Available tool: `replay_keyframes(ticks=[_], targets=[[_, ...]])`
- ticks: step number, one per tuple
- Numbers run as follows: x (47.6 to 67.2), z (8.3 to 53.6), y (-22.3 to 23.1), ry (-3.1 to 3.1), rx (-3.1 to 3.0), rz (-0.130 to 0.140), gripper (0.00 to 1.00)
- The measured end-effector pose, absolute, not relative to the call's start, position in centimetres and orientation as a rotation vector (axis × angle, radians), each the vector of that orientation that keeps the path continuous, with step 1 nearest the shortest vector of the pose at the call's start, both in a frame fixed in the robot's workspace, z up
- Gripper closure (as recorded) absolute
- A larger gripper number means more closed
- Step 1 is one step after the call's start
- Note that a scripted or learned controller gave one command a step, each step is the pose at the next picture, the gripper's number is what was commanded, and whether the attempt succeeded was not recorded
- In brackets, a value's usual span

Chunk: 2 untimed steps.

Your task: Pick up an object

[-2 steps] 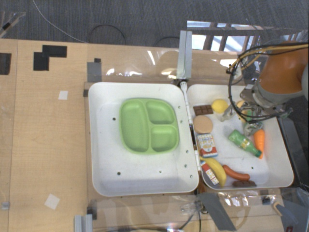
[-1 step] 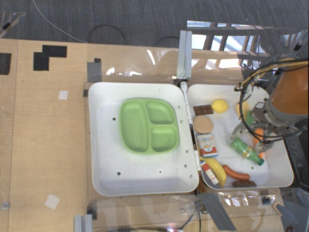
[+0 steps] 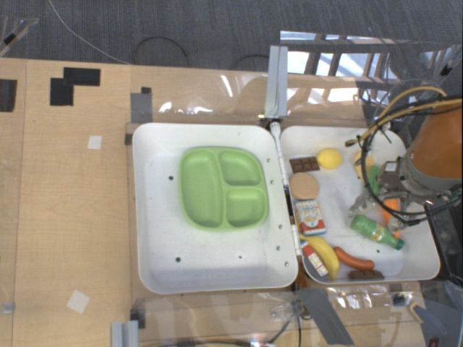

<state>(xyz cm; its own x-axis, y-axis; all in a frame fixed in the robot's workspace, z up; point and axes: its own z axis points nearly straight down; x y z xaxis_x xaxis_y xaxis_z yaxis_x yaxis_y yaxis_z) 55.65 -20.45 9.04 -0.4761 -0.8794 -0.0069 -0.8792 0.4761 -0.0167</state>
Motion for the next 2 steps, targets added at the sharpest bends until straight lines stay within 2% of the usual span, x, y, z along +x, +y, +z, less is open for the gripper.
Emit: replay_keyframes(ticks=[1,2], targets=[[56.1,10.4,-20.2,2.676,-1.597,-0.024,1.00],[59.4,17.9,-20.5,2.610,-1.727,-0.015,1.00]])
